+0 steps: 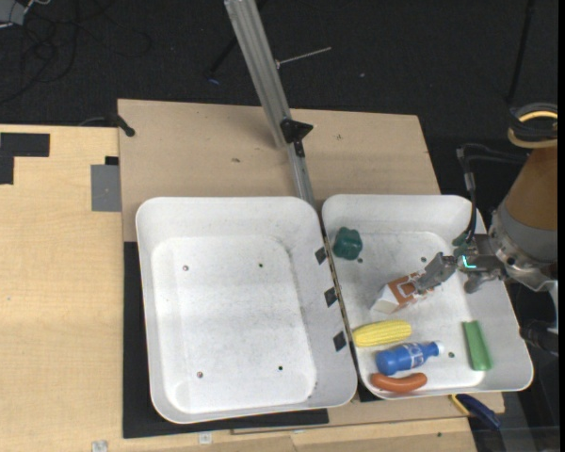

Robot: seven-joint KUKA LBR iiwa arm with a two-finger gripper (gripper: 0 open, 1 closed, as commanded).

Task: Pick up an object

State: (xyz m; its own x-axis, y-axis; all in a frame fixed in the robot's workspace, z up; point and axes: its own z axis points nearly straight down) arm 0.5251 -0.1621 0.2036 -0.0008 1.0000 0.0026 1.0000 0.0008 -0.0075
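Right bin (494,370) on the counter (217,149): arm's pincer (435,273) low over a white-and-orange packet (401,293), its finger spread indiscernible, nothing visibly held. The packet lies mid-bin, long axis running lower-left to upper-right. A sound grasp likely closes across that axis, clear of the corn cob (382,332) below.

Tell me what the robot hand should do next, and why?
Probably dip a little lower. The gripper hangs in the right bin, just over the white and orange packet, and nothing shows between its fingers, so it likely needs to come down before squeezing.
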